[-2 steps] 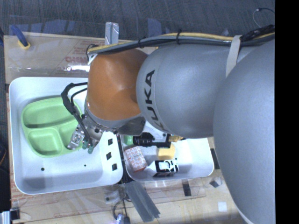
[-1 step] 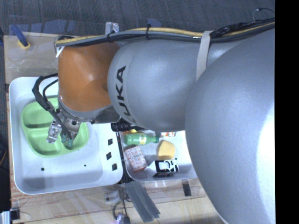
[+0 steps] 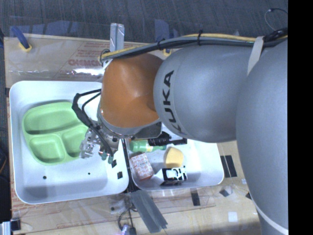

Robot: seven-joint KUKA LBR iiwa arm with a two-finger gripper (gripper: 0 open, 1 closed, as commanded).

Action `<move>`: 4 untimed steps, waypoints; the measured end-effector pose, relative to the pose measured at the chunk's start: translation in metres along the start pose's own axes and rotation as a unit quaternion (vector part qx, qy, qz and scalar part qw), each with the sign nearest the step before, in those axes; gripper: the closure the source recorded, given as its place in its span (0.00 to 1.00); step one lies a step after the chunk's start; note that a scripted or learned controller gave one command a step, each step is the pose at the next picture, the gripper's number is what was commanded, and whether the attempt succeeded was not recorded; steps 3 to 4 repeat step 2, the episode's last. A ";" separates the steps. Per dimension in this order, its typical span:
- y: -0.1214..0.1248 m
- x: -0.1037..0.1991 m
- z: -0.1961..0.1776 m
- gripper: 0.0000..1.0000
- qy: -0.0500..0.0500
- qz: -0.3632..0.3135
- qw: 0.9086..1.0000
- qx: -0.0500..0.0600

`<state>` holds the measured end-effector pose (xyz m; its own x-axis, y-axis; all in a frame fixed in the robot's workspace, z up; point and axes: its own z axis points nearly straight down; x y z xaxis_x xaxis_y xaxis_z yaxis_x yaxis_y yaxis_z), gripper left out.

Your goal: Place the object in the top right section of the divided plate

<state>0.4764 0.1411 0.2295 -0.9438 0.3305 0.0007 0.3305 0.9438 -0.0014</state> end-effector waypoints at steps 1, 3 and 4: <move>-0.007 -0.003 -0.028 1.00 -0.002 -0.068 0.998 -0.001; 0.077 0.015 -0.026 1.00 -0.001 -0.147 0.989 -0.001; 0.077 0.015 -0.026 1.00 -0.001 -0.147 0.989 -0.001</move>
